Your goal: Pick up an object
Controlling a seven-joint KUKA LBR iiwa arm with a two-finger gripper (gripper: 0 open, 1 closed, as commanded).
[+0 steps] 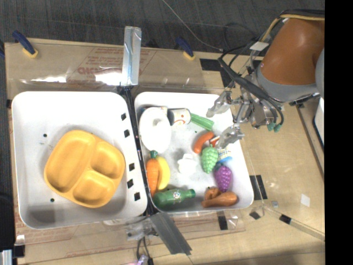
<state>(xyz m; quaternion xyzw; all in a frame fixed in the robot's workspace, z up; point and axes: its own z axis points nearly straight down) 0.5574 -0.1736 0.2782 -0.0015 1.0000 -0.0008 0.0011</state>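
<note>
The right bin (165,99) holds a jumble of toy food. Green grapes (209,159) and purple grapes (223,176) lie near its right wall, with an orange-red piece (202,142) just above them. A carrot (152,173) and a banana (164,173) lie by the left wall, and a green bottle (174,196) and a brown piece (220,198) along the front. My gripper (225,120) hangs over the bin's right rim, above and to the right of the orange-red piece. It is open with nothing between its fingers.
A white bowl (154,127), a small white-and-brown item (179,116) and a green stick (201,121) sit at the back of the right bin. A white lump (186,163) lies mid-bin. The left bin (33,109) holds a yellow divided plate (84,167).
</note>
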